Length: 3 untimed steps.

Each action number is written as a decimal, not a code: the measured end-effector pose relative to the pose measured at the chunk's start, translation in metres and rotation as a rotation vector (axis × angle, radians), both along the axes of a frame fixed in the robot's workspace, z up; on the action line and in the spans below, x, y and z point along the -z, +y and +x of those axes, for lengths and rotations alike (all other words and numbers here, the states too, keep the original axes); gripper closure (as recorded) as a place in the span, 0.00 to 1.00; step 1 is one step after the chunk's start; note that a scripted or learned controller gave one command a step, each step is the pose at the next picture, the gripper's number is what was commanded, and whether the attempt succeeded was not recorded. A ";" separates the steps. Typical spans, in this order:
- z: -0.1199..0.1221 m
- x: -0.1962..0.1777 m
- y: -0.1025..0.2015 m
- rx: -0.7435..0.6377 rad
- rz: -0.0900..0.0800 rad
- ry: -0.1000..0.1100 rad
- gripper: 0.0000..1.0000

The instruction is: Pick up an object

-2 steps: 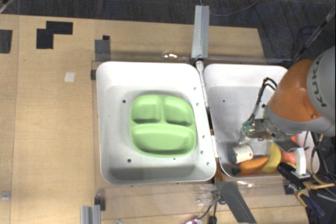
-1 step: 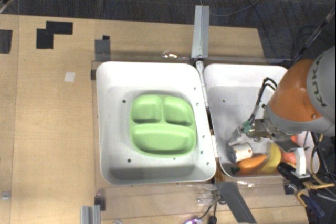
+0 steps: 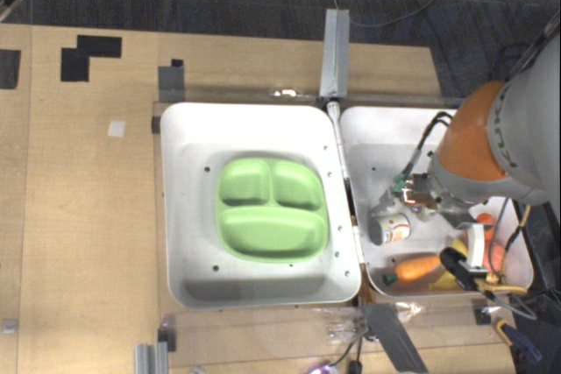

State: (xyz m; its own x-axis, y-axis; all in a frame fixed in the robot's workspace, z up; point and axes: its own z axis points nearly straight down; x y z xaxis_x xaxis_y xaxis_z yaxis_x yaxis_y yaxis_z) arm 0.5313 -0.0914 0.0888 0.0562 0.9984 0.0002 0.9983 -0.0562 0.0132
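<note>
Crowding the tool [image 3: 405,199], can [image 3: 391,229], carrot [image 3: 417,268]

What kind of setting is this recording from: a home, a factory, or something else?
Most likely a robotics lab bench set up for pick-up trials. Two shallow white bins sit side by side on a wooden bench, a green divided tray in one, with loose cables trailing over carpet behind.

Bright, even light — soft shadows, sharp
</note>
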 end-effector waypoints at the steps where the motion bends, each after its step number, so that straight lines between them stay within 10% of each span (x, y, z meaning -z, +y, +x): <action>1: -0.036 -0.001 -0.003 -0.284 -0.007 -0.010 0.00; 2: -0.036 -0.001 -0.003 -0.284 -0.007 -0.010 0.00; 3: -0.034 -0.009 -0.002 -0.287 -0.006 -0.013 1.00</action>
State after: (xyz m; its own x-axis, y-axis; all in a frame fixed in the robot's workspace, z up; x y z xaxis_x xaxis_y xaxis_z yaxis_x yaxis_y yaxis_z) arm 0.4977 -0.0932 0.0979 -0.2282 0.9736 -0.0069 0.9732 0.2283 0.0260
